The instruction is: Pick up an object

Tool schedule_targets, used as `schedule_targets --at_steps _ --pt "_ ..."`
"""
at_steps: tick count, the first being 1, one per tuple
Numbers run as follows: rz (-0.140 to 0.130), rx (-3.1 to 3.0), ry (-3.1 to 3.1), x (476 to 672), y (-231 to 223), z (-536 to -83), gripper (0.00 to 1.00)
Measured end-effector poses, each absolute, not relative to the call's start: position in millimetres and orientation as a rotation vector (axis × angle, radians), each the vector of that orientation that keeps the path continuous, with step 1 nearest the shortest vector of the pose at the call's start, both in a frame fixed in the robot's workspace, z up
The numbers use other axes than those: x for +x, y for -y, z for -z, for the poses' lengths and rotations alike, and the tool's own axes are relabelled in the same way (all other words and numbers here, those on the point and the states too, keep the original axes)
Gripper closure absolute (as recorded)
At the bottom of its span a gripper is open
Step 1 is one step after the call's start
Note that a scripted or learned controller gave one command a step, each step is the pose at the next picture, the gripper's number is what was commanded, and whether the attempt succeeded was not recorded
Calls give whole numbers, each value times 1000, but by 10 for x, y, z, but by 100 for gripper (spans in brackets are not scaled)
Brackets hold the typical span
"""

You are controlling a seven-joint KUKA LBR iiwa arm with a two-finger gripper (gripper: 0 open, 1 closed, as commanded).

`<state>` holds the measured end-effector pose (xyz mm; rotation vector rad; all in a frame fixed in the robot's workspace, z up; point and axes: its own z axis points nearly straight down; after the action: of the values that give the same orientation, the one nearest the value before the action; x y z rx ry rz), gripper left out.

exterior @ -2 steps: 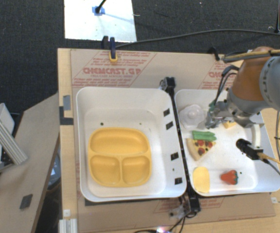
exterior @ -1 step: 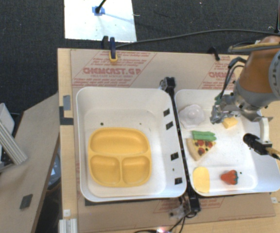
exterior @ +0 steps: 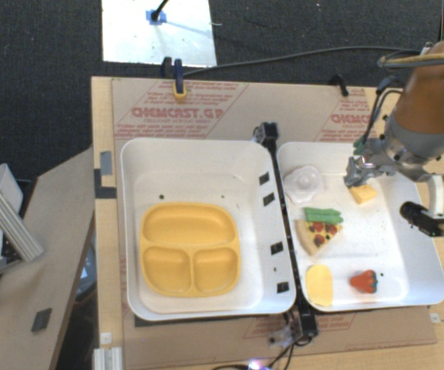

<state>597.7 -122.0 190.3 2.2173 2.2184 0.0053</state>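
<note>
The grey two-finger gripper (exterior: 358,173) hovered at the upper right, just above a small yellow cheese-like block (exterior: 363,194) in the right white bin (exterior: 435,284). Jaw state: cannot tell. Approach seemed underway; descending and closing appeared next.

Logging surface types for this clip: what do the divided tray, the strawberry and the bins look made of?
Tray: likely moulded plastic, matte yellow, evenly coloured with rounded compartments.
Strawberry: probably toy plastic or rubber, flat red with a green cap; too small to be sure.
Bins: thin white plastic by their look, smooth with a slight sheen and rolled rims.
</note>
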Motion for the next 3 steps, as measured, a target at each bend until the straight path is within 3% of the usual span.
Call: schedule_targets --at_steps 1,3 --pt "-5 2212 -2224 6087 1191 -2442 100" --pt "-5 2211 -2229 6322 139 -2574 100"
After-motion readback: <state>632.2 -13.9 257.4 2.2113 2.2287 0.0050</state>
